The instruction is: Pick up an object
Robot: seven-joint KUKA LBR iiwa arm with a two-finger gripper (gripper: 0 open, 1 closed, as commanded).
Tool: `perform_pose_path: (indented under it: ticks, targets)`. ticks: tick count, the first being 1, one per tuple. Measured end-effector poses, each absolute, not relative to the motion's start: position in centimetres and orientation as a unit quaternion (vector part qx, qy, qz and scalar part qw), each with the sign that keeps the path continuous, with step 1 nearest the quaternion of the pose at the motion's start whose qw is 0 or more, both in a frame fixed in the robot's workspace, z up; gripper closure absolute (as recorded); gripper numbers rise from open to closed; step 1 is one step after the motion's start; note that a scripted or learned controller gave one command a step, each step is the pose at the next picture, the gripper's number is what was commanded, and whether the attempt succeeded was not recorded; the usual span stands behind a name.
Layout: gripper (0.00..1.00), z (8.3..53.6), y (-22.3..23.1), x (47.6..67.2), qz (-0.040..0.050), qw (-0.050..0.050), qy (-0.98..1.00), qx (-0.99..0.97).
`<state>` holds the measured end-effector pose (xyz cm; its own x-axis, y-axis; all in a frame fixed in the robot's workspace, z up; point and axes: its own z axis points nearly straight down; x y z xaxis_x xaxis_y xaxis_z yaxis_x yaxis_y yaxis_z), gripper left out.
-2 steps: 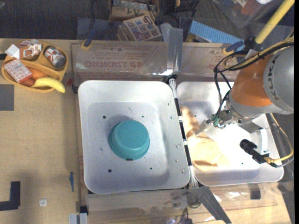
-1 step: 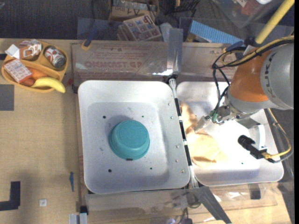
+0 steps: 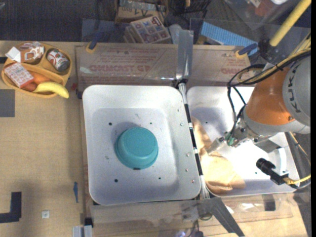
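Observation:
A teal bowl (image 3: pixel 137 147) lies upside down in the middle of the left bin (image 3: pixel 98 107). In the right bin (image 3: pixel 212 102), a pale tan piece (image 3: pixel 199 132) rests against the left wall. A larger, rounded tan object (image 3: pixel 220 174) sits in the front left corner. The gripper (image 3: pixel 213 146) is low in the right bin, pointing left, with its tip between the two tan things and touching or just over them. The grey arm with its orange band (image 3: pixel 269 107) covers the right part of that bin.
An orange tray (image 3: pixel 10 75) with a banana (image 3: pixel 52 88) and small food items stands at the bench's far left. A metal divider (image 3: pixel 187 117) separates the bins. A black cable and connector (image 3: pixel 269 168) lie near the right bin's front right.

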<state>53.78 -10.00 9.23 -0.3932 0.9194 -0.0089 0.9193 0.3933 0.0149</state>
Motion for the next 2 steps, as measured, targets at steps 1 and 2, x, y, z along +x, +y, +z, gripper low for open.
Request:
perform_pose_path:
  ticks: [1, 2]
  targets:
    - [0.00, 18.5, -6.0, 57.0, 0.0003, 0.001, 0.764, 0.645]
    - [0.00, 13.8, -10.1, 53.7, -0.0003, 0.000, 0.745, 0.667]
